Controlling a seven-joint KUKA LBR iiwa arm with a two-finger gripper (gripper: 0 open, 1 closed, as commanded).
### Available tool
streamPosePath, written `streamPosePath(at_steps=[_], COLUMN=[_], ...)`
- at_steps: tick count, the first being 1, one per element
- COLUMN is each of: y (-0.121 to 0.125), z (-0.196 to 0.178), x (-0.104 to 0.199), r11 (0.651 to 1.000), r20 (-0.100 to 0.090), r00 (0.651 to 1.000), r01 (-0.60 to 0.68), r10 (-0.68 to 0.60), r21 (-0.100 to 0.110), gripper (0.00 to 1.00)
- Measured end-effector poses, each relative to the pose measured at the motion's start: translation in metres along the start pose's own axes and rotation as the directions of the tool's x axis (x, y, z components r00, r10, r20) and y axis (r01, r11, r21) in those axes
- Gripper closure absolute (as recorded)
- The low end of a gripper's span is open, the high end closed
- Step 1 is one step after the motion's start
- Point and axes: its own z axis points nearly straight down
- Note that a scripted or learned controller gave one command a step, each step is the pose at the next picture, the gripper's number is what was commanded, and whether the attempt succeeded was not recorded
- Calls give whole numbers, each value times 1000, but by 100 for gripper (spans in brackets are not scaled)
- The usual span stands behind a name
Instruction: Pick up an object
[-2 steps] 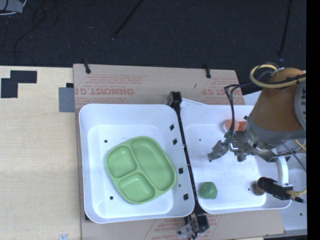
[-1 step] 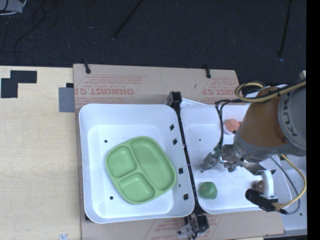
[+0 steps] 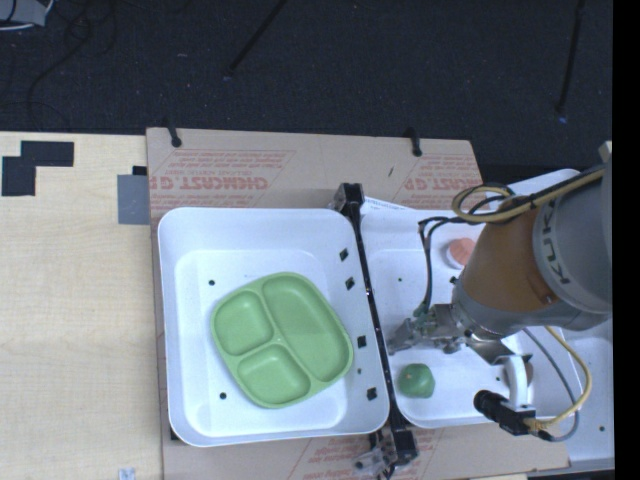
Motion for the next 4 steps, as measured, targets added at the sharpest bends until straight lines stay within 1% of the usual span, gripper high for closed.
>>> streamPosePath(at_steps=[1,2,3,4], y=[1,10,12,11], z=[-13,-68,-127,-187], x=[-2,3,10,2], r11=[1000,1000,1000,1000], r20=[0,1,1,2], r00=[1000,1000,1000,1000], r01=[-7,1,1,0], r10=[7,-1,-1,0], r21=[-2,-6,-7,-8], gripper=[100,100,100,100])
